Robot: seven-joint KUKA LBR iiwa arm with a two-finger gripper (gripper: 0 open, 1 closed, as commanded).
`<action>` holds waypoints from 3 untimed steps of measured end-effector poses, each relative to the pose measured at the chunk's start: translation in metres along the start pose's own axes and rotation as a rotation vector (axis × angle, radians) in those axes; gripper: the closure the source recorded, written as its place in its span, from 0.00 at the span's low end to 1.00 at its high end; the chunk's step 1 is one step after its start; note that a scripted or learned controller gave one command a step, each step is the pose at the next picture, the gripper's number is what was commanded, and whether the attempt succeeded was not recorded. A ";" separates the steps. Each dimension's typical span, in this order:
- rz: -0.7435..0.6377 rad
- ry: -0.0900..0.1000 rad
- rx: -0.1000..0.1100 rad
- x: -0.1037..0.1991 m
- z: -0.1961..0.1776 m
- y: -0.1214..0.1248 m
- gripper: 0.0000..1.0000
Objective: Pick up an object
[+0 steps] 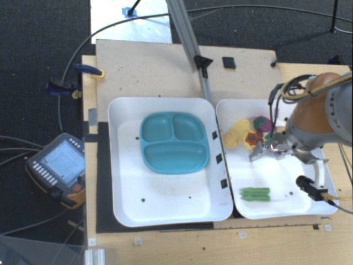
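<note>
I see the tool point(259, 151) low in the right bin point(242, 203), beside the yellow toy point(237, 132) and purple toy point(262, 123); grip state unclear. Green toy point(255, 194) lies lower-centre; teal plate point(175, 142) in left bin point(127, 197).

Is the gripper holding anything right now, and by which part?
It cannot be told. The gripper is low in the right bin, beside the yellow toy and the small red piece; no object shows plainly in it.
</note>
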State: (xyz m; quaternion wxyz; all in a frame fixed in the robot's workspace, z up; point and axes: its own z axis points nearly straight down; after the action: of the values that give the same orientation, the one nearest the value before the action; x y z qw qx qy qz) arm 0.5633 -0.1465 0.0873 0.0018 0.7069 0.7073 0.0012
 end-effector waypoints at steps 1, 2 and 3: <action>-0.001 0.003 -0.008 0.002 -0.013 0.003 1.00; -0.004 0.000 -0.002 0.005 -0.076 0.003 1.00; -0.006 0.000 -0.002 0.012 -0.135 0.010 1.00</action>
State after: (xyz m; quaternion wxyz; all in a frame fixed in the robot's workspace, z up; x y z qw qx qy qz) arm 0.5723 -0.1342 0.2228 0.0027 0.7048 0.7094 0.0018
